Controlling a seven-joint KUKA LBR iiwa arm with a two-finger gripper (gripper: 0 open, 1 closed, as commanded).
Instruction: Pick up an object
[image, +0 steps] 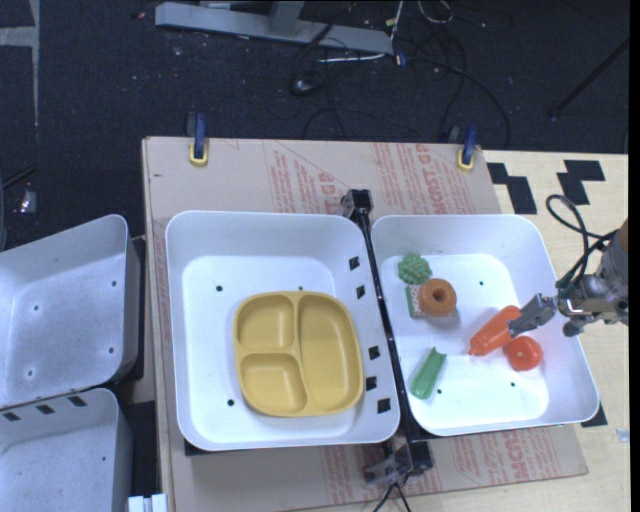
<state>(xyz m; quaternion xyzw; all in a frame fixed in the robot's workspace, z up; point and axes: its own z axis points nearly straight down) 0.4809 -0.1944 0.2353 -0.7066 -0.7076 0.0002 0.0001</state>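
Note:
The right bin (570, 400) holds several toy foods. An orange carrot (493, 334) lies at its right side, with a red tomato (524, 353) just below it. A brown ring-shaped piece (437, 297) rests on a small block, and green broccoli (414, 268) sits above it. A green pickle (428, 372) lies near the bin's left wall. My gripper (545, 311) reaches in over the right rim, its tip right at the carrot's upper end and above the tomato. Nothing visibly hangs from it.
The left bin (200, 250) holds a yellow divided plate (298, 352). A black divider (378, 320) runs between the two bins. Grey trays (60, 300) lie off the bench to the left. Cables (575, 225) trail near the arm at the right.

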